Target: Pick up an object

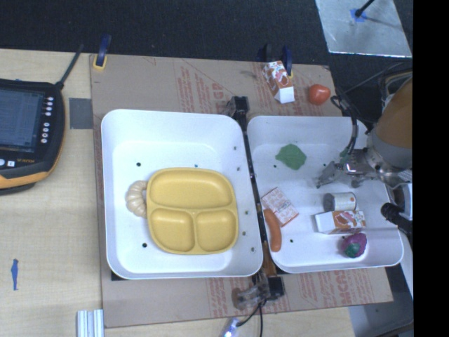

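Nearest the camera, along the front edge of the right-hand shallow white bin (393,258), lay a small purple and green toy vegetable (353,244) in the front right corner, and an orange toy sausage (273,229) by the front left corner, close to the bin's left wall. Just behind the purple piece sat a white and orange carton (339,220) on its side, w/ a small white cylinder w/ a brown end (340,201) touching its far side. A small red-patterned white packet (279,206) lay near the left wall, just behind the sausage.

The left-hand shallow white bin (119,188) carried a yellow plastic three-compartment plate (191,210) toward its front, w/ a beige ridged shell-like toy (135,197) tucked at the plate's left edge.

Mid-bin on the right, the grey two-finger gripper (337,173) hung low, its fingers spread apart w/ nothing between them, just behind the cylinder but apart from it. A flat green leafy toy (291,156) lay toward the far left of that bin.

Beyond the bins, on the brown cardboard sheet (175,90), stood a small red and white box (279,81) and a red round toy fruit (318,94). An orange-edged black tablet controller (27,133) rested on the bench's left edge.
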Robot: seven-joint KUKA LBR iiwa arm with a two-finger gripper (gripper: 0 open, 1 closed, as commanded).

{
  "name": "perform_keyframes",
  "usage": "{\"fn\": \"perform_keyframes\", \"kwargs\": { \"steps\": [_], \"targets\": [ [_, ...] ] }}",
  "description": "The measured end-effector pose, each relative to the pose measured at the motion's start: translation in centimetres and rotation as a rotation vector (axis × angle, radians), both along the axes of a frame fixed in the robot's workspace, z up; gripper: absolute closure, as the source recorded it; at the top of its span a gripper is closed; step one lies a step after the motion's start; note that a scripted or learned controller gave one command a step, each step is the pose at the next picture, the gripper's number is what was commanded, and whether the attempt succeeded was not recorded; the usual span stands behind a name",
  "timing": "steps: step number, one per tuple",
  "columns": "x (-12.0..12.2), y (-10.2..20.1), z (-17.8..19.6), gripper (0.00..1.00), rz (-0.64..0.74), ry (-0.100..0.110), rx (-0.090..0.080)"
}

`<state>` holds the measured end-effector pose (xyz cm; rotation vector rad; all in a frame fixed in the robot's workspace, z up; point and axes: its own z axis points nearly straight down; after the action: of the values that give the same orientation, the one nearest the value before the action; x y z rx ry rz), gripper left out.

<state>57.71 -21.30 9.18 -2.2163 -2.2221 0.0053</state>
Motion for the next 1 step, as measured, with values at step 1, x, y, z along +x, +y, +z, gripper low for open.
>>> {"fn": "perform_keyframes", "kwargs": {
  "steps": [1],
  "targets": [
    [-6.63,1.18,-0.05,0.00,0.003,0.000,0.000]
  ]
}}
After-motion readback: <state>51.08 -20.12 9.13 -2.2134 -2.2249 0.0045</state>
